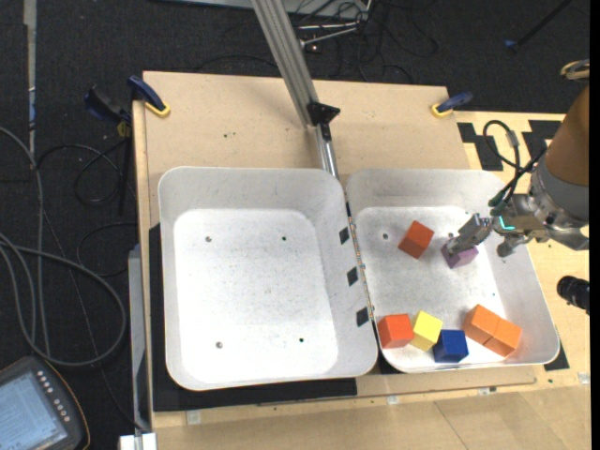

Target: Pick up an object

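Gripper hovering over purple block near right bin's far edge; finger state unclear; lifting not yet done.

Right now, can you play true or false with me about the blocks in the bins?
1. The blocks all sit in the right bin. True.
2. The yellow block sits between an orange-red block and the blue block. True.
3. The purple block lies in the left bin. False: it lies in the right bin, right at the gripper.
4. There are two blue blocks. False: just one.
5. The biggest orange block sits near the right bin's front right corner. True.
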